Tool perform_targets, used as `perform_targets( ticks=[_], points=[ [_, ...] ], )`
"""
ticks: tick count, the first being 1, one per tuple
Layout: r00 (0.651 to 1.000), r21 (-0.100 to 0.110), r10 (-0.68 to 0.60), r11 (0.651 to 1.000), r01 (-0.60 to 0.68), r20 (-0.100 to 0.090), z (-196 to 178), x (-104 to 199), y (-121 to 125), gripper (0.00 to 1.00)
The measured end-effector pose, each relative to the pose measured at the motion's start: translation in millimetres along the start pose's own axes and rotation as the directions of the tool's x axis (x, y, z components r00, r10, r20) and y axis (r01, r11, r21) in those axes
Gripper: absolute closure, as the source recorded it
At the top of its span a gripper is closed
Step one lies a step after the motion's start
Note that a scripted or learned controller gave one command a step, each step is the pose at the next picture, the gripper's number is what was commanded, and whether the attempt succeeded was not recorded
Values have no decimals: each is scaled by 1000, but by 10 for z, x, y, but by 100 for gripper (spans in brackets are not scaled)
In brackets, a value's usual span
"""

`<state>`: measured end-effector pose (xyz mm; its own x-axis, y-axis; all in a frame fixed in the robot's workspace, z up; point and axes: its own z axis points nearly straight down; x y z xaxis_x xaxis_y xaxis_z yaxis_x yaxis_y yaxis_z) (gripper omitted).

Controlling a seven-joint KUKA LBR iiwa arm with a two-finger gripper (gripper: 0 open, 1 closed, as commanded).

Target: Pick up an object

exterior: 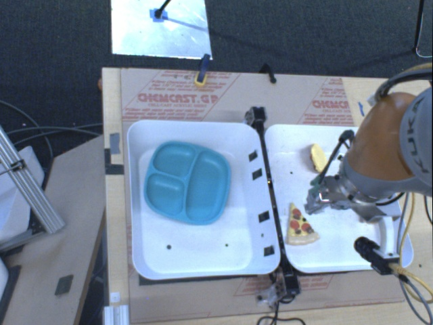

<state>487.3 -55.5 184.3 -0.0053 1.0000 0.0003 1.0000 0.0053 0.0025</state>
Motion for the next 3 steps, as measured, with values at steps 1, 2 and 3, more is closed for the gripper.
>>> perform_targets(
  ticks=[1,2,3],
  points=[
    [1000,1,5,1000,-5,0,-1,-125,-6,100],
    [1000,1,3,1000,-3,0,0,-137,-5,100],
    [1000,1,1,1000,-1,-1,0,-102,-3,100]
  ],
)
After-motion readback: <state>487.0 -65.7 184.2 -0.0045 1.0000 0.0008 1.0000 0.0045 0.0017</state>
